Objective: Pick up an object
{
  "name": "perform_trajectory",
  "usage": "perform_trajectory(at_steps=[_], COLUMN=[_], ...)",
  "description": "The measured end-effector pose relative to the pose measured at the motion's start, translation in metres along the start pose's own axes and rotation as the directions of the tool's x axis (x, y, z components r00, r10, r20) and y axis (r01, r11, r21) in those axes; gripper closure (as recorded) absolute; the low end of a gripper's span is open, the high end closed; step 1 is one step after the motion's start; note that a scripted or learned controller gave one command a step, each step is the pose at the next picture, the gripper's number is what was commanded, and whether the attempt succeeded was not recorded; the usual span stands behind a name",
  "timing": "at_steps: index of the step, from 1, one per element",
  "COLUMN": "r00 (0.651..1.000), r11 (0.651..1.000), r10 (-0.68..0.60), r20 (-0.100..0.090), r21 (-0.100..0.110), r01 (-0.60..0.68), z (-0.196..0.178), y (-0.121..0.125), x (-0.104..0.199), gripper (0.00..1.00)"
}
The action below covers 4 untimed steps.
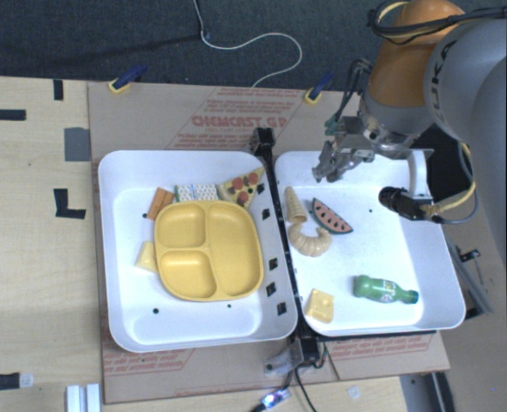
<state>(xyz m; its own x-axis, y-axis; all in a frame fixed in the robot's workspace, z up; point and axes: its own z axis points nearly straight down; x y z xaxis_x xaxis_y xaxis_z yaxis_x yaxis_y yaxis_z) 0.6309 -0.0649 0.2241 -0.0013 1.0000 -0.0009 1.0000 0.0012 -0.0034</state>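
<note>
Gripper (328, 172) hovers over far side of right bin (433, 269), fingers look spread, nothing pinched. Watermelon slice (331, 216) nearest; pick looks not yet done.

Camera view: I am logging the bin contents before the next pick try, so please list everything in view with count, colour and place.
Divided plate: one, yellow, middle of the left bin.
Small food toys: several, mixed colours, along the plate's far and left edges; partly hidden, so no exact count.
Watermelon slice: one, red with a dark rind, right bin, upper middle.
Cone: one, tan, right bin near the divider.
Croissant: one, beige, just below the cone.
Cheese wedge: one, pale yellow, right bin, near corner by the divider.
Bottle: one, green, lying on its side, right bin, near side.
Bins: two, white, side by side.
Cable: one, white, on the dark floor beyond the bench.
Pincer: one, grey, over the right bin's far edge, holding nothing.
</note>
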Motion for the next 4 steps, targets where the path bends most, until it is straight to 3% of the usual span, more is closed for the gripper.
perform_trajectory(at_steps=[1, 3, 4], r00=[1.000, 1.000, 1.000], r11=[1.000, 1.000, 1.000], r10=[0.001, 0.000, 0.000], r20=[0.001, -0.001, 0.000], r21=[-0.002, -0.004, -0.002], r01=[-0.001, 0.000, 0.000], z=[0.006, -0.008, 0.009], y=[0.009, 0.004, 0.016], x=[-0.014, -0.009, -0.002], gripper=[1.00, 1.00, 1.00])
